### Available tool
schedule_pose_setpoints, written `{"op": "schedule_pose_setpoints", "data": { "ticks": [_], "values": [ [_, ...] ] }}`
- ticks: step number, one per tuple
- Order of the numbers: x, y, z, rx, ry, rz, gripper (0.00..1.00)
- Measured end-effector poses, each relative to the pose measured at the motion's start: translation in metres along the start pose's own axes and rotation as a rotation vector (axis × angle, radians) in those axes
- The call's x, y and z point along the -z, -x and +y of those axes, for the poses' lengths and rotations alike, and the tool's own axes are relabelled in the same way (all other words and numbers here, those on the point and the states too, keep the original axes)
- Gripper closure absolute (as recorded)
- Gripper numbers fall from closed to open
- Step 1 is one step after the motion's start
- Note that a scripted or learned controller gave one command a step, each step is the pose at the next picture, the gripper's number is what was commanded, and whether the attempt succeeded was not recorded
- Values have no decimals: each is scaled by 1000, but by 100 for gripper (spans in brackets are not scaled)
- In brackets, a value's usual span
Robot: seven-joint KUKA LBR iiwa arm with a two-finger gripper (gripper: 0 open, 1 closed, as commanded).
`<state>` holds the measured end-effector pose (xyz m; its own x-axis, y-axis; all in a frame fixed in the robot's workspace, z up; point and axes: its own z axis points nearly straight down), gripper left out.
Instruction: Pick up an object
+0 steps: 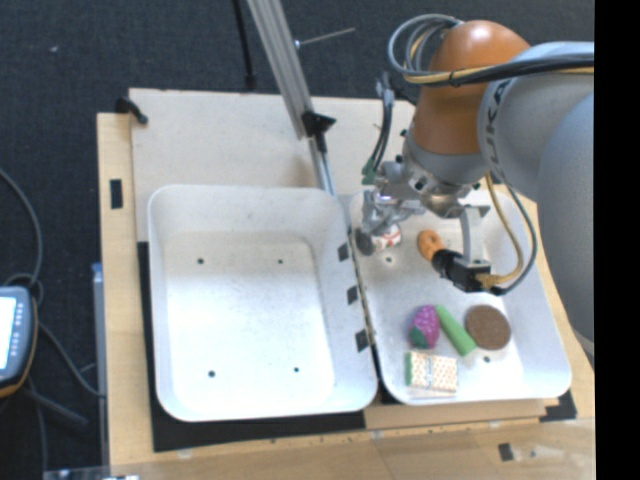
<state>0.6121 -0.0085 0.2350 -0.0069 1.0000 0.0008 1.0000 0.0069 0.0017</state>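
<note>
Gripper (380, 230) low in right bin (545, 363), over small white-red object (388, 236); whether fingers open or closed, cannot tell. Purple toy (426, 325), green cylinder (457, 332), brown disc (488, 327) nearby.

Right bin (540, 368) contained a purple item (427, 325), a green cylinder (456, 332) lying just beside it, a brown disc (488, 327), a patterned packet (433, 372) near the front wall, and an orange piece (429, 243) farther back.
</note>
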Motion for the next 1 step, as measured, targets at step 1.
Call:
{"op": "schedule_pose_setpoints", "data": {
  "ticks": [1],
  "values": [
    [-8,-49,5,-1,-1,-1,100]
  ]
}}
